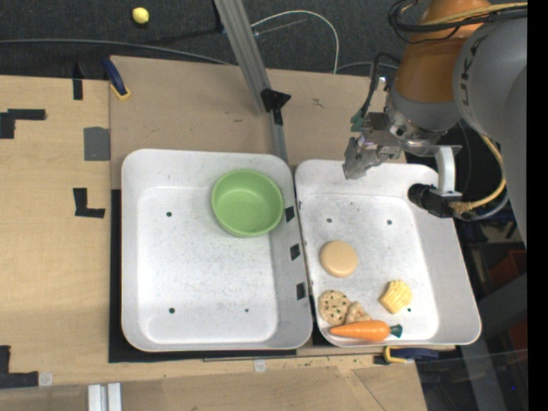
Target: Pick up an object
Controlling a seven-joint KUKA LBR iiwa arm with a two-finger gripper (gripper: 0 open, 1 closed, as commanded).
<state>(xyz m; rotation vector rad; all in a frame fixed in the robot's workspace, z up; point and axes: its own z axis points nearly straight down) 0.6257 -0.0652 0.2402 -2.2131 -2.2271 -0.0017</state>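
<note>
Over the right bin's (pixel 445 255) far edge the gripper (pixel 357 166) hangs, grasping nothing, probably because the food lies near the front edge.

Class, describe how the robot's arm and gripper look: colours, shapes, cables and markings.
The arm is thick, rounded and grey, with dark lettering partly visible on its shell. An orange band wraps it above the wrist. Yellow and black cables loop along its side, near a white bracket. The gripper is small, grey metal and blocky.
</note>
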